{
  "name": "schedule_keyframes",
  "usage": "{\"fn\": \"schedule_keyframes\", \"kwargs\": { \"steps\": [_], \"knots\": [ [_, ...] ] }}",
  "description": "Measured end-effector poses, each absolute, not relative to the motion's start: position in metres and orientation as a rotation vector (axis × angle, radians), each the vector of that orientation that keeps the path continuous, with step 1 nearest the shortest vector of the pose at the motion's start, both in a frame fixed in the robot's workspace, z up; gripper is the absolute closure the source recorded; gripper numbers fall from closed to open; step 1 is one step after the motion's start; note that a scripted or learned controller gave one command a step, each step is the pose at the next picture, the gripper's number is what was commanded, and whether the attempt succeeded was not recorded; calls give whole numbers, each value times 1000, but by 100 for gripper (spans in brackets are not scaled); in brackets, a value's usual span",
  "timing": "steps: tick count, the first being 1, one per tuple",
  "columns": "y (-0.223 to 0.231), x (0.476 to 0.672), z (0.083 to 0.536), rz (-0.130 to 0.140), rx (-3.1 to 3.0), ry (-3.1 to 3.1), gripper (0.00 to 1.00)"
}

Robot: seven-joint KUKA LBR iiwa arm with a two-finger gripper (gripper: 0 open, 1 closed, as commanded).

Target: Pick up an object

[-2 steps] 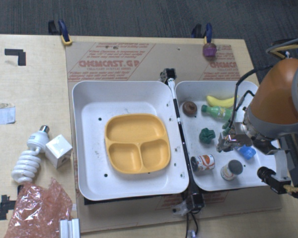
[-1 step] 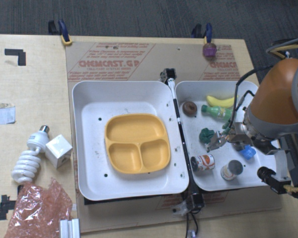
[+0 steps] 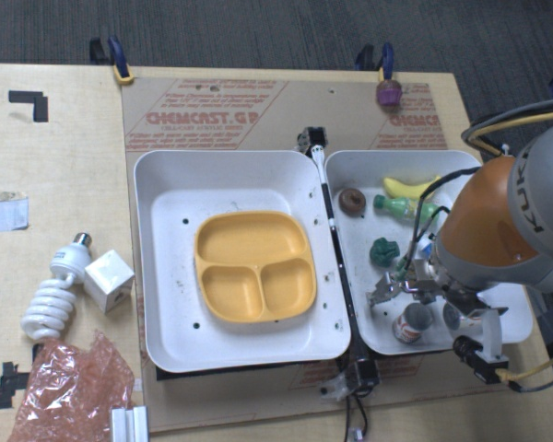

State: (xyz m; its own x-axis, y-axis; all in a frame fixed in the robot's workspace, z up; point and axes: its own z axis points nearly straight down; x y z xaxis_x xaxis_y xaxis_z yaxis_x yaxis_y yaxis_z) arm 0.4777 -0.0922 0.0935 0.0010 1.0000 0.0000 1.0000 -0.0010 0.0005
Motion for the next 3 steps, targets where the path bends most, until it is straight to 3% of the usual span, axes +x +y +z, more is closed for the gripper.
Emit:
{"fn": "schedule_keyframes", "kwargs": {
  "steps": [1, 2, 3],
  "knots": [
    [-93, 479, 103, 3, 2222, 2217, 100],
    [-93, 479, 103, 3, 2222, 2217, 0],
    [-93, 477, 92, 0, 2223, 2221, 0]
  ]
}}
